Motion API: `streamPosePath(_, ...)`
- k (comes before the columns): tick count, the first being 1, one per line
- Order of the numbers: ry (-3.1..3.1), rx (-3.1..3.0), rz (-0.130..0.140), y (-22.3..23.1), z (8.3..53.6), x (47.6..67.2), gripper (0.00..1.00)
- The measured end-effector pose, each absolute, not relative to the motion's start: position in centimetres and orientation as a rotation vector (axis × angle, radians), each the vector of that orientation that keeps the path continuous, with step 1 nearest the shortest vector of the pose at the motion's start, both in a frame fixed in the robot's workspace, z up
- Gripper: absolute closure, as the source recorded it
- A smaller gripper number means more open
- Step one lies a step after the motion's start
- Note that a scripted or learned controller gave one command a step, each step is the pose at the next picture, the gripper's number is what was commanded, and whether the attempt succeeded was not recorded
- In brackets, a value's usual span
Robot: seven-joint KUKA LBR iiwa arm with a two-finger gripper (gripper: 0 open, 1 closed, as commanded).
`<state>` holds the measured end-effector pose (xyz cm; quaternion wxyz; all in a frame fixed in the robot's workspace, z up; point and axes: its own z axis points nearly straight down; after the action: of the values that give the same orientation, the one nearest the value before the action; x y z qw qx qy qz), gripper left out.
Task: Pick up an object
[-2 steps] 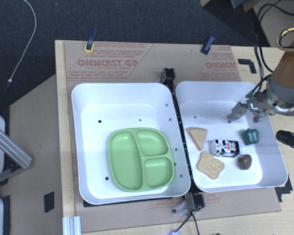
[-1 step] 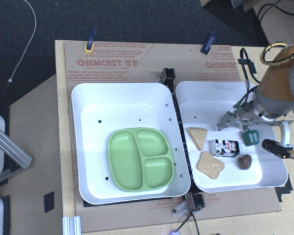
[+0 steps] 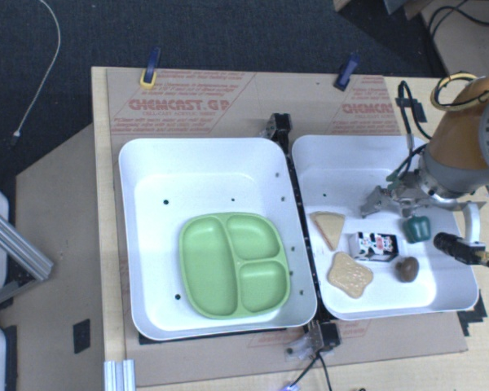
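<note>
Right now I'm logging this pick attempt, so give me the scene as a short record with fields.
left bin: holds a green divided plate
right bin: holds a pale wedge, a tan bread-like piece, a black-and-white carton, a teal block, a brown lump
gripper: over the right bin, just above the teal block
grasp: cannot tell

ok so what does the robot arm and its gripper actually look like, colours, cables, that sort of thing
The arm enters from the view's right: a rounded body with a broad orange section above a grey wrist. Black cables loop beside it, with a yellow one near the top. Below the wrist sits the gripper, a grey metal assembly of thin angular linkages. A white bracket and a black part hang at its right side.
</note>
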<state>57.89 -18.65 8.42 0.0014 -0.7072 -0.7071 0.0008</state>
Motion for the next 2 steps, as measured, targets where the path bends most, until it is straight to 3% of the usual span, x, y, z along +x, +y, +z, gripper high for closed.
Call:
streamPosePath(1,-2.222,-2.221,0.000,-18.6,9.5,58.0,1.00)
streamPosePath(2,-2.227,-2.226,-0.004,-19.2,14.1,58.6,1.00)
